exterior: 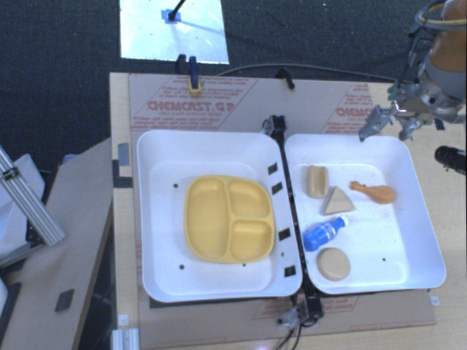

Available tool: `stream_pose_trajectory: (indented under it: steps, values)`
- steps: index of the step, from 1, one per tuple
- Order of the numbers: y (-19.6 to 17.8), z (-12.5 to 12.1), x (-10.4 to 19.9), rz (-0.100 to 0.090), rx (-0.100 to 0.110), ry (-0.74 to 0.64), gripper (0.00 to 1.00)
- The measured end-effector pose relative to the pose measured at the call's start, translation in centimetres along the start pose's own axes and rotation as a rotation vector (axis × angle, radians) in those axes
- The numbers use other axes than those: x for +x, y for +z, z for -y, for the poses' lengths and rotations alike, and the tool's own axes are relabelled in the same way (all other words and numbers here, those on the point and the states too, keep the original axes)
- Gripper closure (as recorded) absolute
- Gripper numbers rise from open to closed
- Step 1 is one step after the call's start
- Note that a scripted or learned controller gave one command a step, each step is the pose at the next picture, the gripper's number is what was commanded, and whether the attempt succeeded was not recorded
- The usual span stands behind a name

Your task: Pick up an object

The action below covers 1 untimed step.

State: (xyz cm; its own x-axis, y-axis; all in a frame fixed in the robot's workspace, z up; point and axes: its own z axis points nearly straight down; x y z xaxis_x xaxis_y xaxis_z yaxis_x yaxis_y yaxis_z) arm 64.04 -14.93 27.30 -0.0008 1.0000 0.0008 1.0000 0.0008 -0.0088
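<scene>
Bench w/ two white bins (219, 143), yellow tray (228, 219) in left; gripper (390, 122) spread apart, holding nothing, above right bin's far edge

The arm (442, 42) is grey metal with an orange band round it above the wrist. Dark cables run down its side to a pale, boxy wrist block. Below that sits the gripper (388, 124), two slim grey fingers (371, 123) with small dark fittings at their base.
</scene>
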Motion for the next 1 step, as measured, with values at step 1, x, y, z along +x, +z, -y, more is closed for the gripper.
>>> stream_pose_trajectory:
  steps: [1]
  values:
    - [-0.77, -0.12, 0.05, 0.002, -0.011, -0.002, 0.0]
